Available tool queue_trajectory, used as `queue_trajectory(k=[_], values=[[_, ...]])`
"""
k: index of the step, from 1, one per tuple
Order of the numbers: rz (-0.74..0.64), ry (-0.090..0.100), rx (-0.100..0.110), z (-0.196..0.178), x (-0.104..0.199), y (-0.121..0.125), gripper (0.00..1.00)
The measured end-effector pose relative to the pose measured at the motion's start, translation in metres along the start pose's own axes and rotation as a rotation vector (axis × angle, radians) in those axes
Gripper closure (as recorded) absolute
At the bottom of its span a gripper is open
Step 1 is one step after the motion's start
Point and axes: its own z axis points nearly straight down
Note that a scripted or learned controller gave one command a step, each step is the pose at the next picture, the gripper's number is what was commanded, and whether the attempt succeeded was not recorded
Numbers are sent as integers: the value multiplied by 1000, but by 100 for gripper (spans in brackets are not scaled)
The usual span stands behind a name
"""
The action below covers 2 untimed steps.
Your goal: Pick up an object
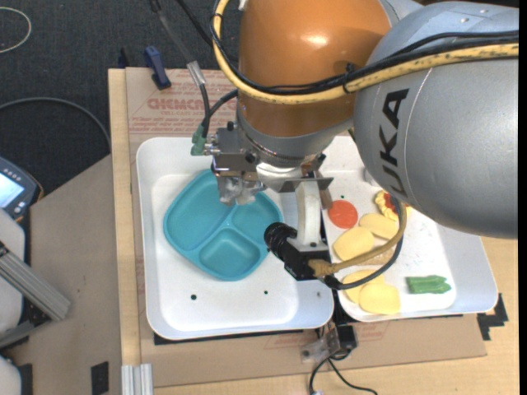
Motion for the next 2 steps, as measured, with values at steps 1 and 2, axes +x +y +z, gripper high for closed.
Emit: queue_trajectory(k=[1,2], values=[[1,12,-28,-188,-1,-8,100],[9,-5,6,-51,-55,-8,100]])
